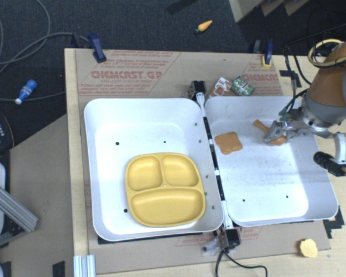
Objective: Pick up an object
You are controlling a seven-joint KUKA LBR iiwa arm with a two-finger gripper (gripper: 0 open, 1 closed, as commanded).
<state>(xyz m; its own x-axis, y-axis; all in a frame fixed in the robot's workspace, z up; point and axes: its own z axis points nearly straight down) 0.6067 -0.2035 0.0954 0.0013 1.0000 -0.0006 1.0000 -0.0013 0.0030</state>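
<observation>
- The desk point(132, 68) is a brown board with red lettering, carrying two shallow white bins side by side.
- The left bin point(104, 126) holds a yellow divided plate point(164, 189) with three compartments, lying flat towards the near side.
- The right bin point(288, 195) holds two small things in its far half.
- The grey arm point(328, 94) with its orange band reaches in from the right, over the far right corner of the right bin.
- The gripper point(277, 133) is low over the bin floor; its jaws are closed narrowly around a small orange-brown piece point(267, 130), which shows between them, touching or just off the floor, I cannot tell which.
- A flat tan, toast-like piece point(228, 142) lies alone near the bin's left wall, apart from the gripper.
- Small packets point(233, 86) sit on the desk just beyond the bins.
- A yellow lump point(308, 247) lies at the desk's near right corner.
</observation>
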